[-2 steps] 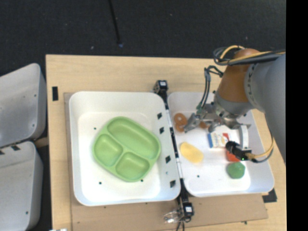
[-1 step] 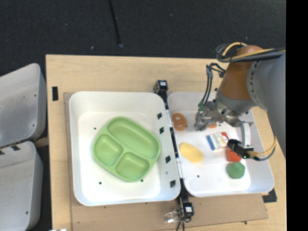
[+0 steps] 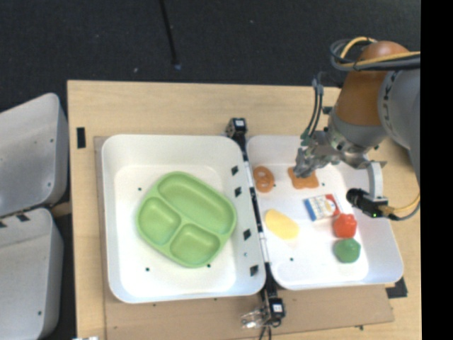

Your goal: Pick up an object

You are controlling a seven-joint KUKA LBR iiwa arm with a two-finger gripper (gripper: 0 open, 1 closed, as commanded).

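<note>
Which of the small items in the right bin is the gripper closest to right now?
The flat orange piece at the bin's far side: the gripper is right over it. The orange ring, yellow piece, and the rest lie farther off.

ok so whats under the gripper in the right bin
The gripper hangs over a flat orange piece near the right bin's back edge. The piece's front edge shows; its rear part is covered by the gripper, so contact cannot be judged.
</note>
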